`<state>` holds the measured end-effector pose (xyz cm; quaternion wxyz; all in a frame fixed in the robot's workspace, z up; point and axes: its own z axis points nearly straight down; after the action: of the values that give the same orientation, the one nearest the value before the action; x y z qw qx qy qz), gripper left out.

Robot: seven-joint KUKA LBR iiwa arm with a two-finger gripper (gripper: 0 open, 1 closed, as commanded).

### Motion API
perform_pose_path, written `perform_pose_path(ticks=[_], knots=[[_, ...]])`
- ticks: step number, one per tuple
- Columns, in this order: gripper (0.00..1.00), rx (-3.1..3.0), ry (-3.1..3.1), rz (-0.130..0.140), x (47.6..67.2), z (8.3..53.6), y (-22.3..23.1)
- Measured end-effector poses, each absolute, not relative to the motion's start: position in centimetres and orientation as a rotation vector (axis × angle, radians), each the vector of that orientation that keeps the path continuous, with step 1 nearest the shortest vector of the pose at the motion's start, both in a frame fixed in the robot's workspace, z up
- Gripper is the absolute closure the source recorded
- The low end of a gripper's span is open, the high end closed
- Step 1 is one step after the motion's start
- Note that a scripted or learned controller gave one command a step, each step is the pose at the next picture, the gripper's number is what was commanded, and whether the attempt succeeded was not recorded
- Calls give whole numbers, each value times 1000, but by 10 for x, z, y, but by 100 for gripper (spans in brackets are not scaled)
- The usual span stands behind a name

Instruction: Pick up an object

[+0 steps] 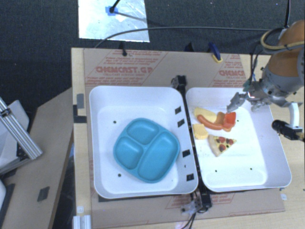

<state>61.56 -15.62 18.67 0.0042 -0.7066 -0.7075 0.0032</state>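
Pizza slice (221, 144) lies nearest, and my gripper (237, 100) hangs just above the red piece (230, 120) to grab it, gripping nothing yet.

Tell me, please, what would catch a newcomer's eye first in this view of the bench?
Most likely the blue divided tray, lying alone in the left bin. Next comes the small cluster of toy food in the right bin: a hot dog, a pizza slice and a yellow piece by the centre divider. The gripper hangs just above that cluster, at its upper right.
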Motion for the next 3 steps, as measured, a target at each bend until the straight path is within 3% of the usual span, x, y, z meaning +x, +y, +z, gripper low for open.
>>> perform_pose_path(ticks=[1, 3], knots=[[0, -2219, -2226, -1, 619, 194, -156], [0, -2218, -2222, 2, 614, 82, -150]])
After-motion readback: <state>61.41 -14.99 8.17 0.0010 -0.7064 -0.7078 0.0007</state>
